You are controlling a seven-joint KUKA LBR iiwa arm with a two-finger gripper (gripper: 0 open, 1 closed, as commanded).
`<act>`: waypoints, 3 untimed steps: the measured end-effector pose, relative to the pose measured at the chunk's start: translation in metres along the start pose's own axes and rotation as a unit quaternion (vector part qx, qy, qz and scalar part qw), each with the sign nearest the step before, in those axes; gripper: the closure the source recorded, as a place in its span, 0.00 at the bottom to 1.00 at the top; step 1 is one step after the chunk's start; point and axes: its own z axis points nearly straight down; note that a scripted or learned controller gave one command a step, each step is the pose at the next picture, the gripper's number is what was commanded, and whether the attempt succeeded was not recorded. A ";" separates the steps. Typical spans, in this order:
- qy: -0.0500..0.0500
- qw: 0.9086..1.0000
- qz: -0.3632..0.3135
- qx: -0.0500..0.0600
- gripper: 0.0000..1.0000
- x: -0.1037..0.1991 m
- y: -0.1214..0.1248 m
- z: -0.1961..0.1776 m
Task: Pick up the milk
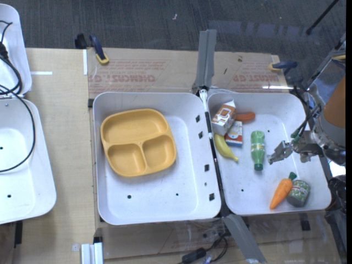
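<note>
Milk carton [224,117] lies tipped over at the far left of the right bin [275,199], hard by the divider between bins. It's a small box w/ gabled top, white w/ orange-brown print. Gripper [280,152] hangs over the right-centre of that same bin, well right of the milk and a bit nearer, w/ the green bottle [257,149] between them. Fingers look slightly apart w/ nothing between them; they're small and dark metal, so the gap is hard to judge.

Right bin contents: milk at far left; an orange-red sausage-like piece [246,116] just right of it, touching or nearly so; a red/white/blue small box [235,133] just nearer than the milk, touching it; a yellow banana [225,148] nearer still, curved, along the left wall; the green bottle lying on its side approx mid-bin, glossy plastic; an orange carrot [281,192] w/ green top at near right; a grey-green rounded can-like item [299,192] just right of the carrot.

Left bin [110,202] holds a yellow tray [137,142], matte plastic, rounded corners, three compartments: one long at the far side, two smaller near. It sits far-left of centre, slightly rotated.

Both bins are shallow white plastic, smooth, w/ small dark holes in the floor.
</note>
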 end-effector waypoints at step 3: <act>0.000 1.000 0.022 -0.001 1.00 0.010 0.080 0.091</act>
